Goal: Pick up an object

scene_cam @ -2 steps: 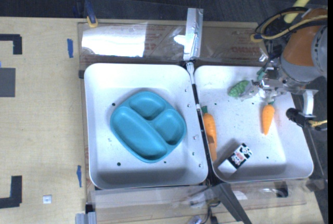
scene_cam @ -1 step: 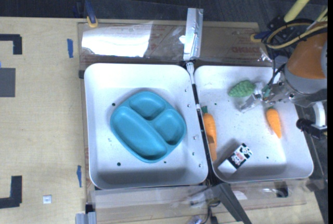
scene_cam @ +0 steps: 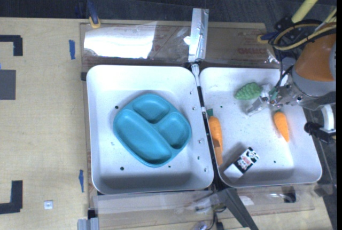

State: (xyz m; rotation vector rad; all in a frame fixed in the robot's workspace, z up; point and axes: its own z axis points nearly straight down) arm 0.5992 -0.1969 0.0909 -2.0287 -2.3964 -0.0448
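Gripper [scene_cam: 260,103] is lowered beside green toy [scene_cam: 248,90], likely lined up for a grab; claw state can't be told.

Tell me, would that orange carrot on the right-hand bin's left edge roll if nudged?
Probably. The carrot looks rounded and tapered, so it may roll in a curve. Lying against the bin's wall, it could only roll rightward. It looks like smooth plastic, perhaps slippery.

Both white bins [scene_cam: 101,133] look like smooth plastic with a soft sheen. The blue divided tray [scene_cam: 152,128] is matt plastic. At twelve o'clock, a clear glossy sheet [scene_cam: 136,39] catches glare. The bench [scene_cam: 40,117] looks like pale, matt wood. The green toy [scene_cam: 248,90] looks bumpy.
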